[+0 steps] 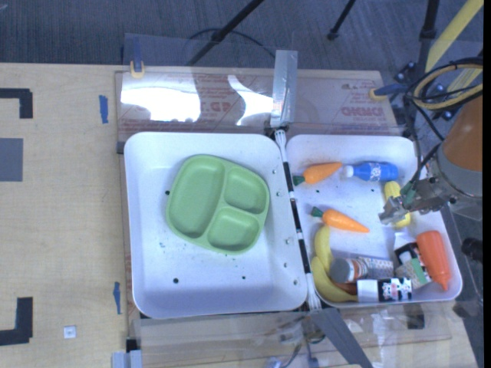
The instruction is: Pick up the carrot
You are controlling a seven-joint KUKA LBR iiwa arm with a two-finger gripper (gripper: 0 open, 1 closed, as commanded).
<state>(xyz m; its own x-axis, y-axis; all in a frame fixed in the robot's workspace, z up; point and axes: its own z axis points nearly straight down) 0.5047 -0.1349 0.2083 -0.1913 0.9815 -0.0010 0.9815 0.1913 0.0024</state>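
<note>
Centring over the mid-bin carrot (344,221) is advised before descent; whether the jaws of the gripper (395,210) are apart cannot be told.

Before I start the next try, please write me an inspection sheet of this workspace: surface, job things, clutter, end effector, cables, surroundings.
Surface: wooden bench with a left bin and a right bin, both white and shallow, side by side.
Job's things: two carrots lie in the right bin, upper carrot near the far wall, middle carrot at the centre; neither is held.
Clutter: green divided plate in the left bin; in the right bin a blue bottle, banana, orange bottle and a few small bottles.
End effector: end effector is over the right bin's right side, finger state unclear.
Cables: yellow and black cables at upper right.
Surroundings: black stand legs on grey floor.
</note>
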